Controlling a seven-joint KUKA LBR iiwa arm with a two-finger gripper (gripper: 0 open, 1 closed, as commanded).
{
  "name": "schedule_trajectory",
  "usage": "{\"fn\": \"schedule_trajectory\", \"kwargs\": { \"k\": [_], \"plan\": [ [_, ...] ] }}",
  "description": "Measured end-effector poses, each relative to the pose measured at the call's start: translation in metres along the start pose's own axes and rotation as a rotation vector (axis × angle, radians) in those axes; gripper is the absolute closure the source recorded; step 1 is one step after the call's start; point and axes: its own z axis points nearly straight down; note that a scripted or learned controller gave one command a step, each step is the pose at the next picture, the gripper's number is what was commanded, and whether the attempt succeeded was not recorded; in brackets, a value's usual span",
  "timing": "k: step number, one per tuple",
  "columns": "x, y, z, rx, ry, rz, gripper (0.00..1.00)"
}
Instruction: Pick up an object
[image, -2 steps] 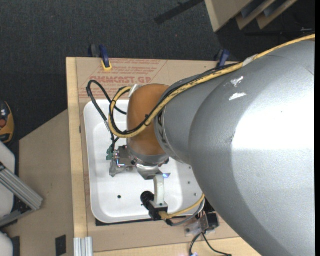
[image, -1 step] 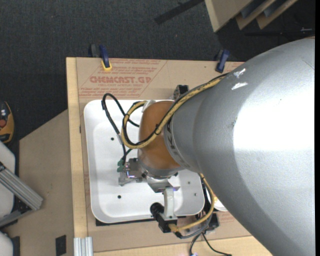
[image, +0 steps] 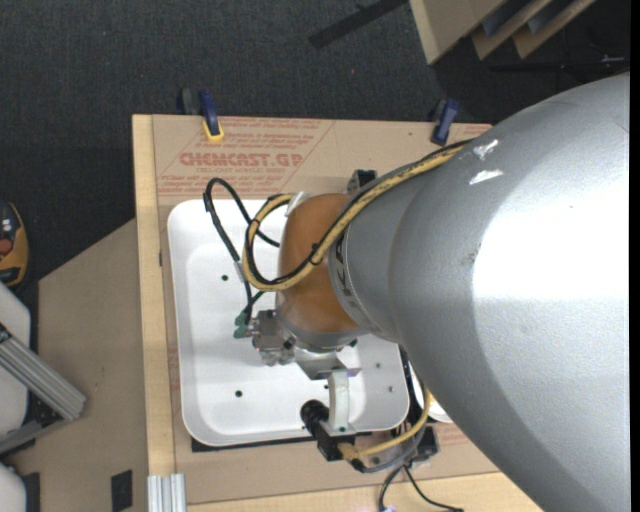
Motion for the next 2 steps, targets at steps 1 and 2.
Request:
{"fn": "schedule_trajectory", "kwargs": {
  "k": [1,2],
  "plan": [
    [0.038,0.0,-0.043,-0.005,0.002,-0.007,1.0],
    [0.037,0.002,-0.238,-0.018,0.008,-0.005,1.0]
  ]
}}
